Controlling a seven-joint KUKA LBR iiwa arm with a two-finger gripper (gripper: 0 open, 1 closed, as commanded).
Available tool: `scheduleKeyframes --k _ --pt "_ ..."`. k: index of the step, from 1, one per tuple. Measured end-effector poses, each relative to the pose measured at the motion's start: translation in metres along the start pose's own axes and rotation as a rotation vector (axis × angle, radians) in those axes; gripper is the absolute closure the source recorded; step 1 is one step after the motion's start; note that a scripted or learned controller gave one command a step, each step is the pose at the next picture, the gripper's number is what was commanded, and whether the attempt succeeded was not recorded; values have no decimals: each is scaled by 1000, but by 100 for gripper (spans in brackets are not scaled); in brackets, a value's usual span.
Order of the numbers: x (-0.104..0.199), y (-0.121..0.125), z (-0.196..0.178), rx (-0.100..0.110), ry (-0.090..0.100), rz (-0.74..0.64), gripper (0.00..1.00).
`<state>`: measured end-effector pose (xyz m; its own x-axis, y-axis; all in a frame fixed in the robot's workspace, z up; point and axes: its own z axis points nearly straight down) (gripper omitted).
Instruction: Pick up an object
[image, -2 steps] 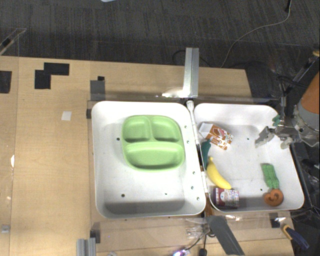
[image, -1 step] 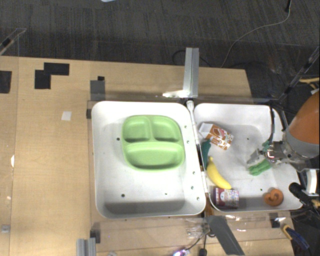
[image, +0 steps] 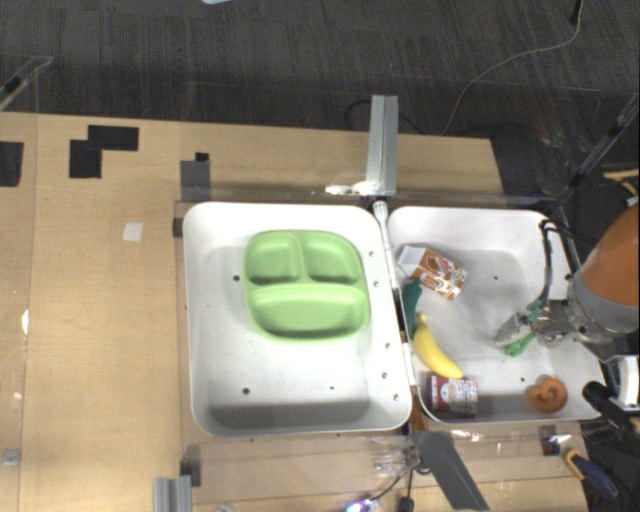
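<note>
Camera view: two white bins sat side by side on the counter (image: 90, 300). The left bin (image: 215, 380) held a green divided plate (image: 304, 282). The right bin (image: 480, 228) held a small carton (image: 440, 273) far-left, a banana (image: 435, 349) near the left wall, a dark can (image: 452, 395) at the near-left corner, and an orange round object (image: 547, 395) near-right. My end effector (image: 530, 328) was low in the right bin, toward its right side, touching or just beside a small green item (image: 517, 345). I could not tell its grip state; the tip was too small and blurred. Risks, as I judged them: the green item looked thin and flat, so a pinch could slip off or skid it toward the wall. The orange object might roll if I nudged it.
</note>
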<state>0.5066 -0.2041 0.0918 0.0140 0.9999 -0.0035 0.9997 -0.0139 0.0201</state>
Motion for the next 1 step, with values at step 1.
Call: scheduleKeyframes --k 1 --pt "1 2 -11 -3 1 -2 100"
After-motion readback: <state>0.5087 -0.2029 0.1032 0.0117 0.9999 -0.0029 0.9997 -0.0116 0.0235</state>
